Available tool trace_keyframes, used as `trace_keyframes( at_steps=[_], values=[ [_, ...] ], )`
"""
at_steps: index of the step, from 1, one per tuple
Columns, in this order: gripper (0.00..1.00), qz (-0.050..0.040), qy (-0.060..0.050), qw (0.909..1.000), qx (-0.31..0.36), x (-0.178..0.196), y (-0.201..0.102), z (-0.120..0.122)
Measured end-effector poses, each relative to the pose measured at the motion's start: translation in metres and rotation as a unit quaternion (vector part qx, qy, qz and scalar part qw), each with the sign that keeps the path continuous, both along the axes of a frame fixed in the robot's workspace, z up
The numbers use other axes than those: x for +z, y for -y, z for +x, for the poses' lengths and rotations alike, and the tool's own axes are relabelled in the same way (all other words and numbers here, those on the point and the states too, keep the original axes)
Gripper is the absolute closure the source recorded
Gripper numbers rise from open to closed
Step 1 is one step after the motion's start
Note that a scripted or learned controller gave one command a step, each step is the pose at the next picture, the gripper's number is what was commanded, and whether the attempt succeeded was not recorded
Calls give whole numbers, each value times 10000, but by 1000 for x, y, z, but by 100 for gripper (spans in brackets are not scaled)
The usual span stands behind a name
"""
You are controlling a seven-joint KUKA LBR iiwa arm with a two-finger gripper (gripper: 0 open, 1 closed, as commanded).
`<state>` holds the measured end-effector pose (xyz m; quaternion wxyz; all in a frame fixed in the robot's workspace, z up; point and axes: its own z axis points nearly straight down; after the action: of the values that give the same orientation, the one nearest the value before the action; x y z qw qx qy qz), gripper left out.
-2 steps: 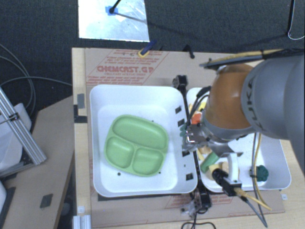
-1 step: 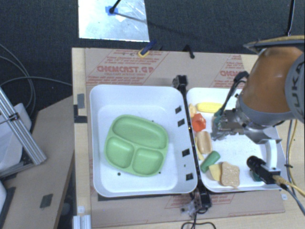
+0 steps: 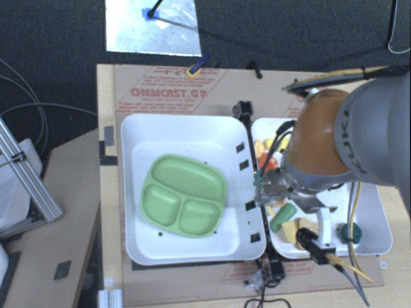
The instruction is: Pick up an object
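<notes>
Grey arm (image 3: pixel 347 133) over right bin (image 3: pixel 379 236)

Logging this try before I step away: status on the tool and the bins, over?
Arm low over right bin, covering the tool. Green block and yellow pieces loose beneath it. Green plate alone in left bin.
</notes>
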<state>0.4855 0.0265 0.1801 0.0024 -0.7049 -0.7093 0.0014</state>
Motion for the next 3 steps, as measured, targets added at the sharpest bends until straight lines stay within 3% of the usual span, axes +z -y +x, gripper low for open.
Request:
trace_keyframes(
  at_steps=[1, 2, 3],
  values=[
    [100, -5, 50, 10000, -9, 15, -8, 33],
    [100, 13, 40, 10000, 24, 34, -74, 20],
    [100, -11, 27, 10000, -35, 2, -51, 47]
  ],
)
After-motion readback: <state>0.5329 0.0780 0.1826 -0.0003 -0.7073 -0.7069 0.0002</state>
